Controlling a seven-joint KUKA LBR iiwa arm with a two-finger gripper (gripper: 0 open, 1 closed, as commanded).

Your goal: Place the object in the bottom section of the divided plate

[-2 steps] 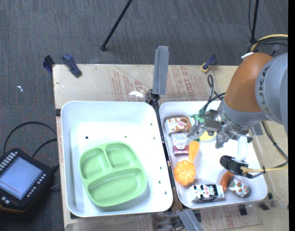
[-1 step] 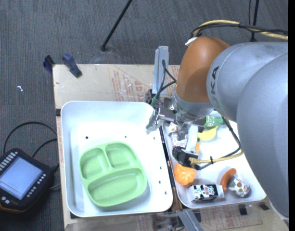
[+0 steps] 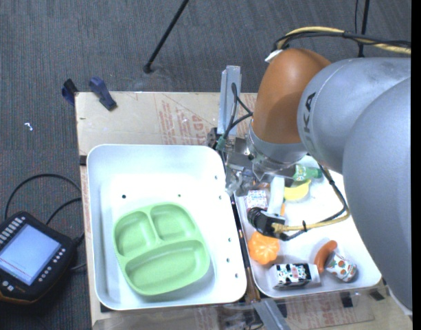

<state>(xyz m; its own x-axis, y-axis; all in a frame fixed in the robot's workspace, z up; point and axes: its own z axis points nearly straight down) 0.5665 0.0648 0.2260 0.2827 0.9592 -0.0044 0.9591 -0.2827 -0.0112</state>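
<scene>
A light green divided plate (image 3: pixel 162 249) lies in the left white bin (image 3: pixel 107 167), with two small sections at the top and one long section (image 3: pixel 167 267) at the bottom; all three hold nothing. My gripper (image 3: pixel 258 201) hangs low over the left side of the right bin (image 3: pixel 361 256), under the grey arm with its orange band (image 3: pixel 289 95). A small white and red item (image 3: pixel 256 199) sits right at the gripper. Just below it lies an orange fruit-like object (image 3: pixel 264 248). The arm hides much of the right bin.
The right bin also holds a black and white box (image 3: pixel 293 273), a carrot-like toy (image 3: pixel 325 251), a patterned white piece (image 3: pixel 342 267) and a yellow piece (image 3: pixel 297 191) with a green one (image 3: pixel 305 172). A pendant (image 3: pixel 26 254) lies on the floor at left.
</scene>
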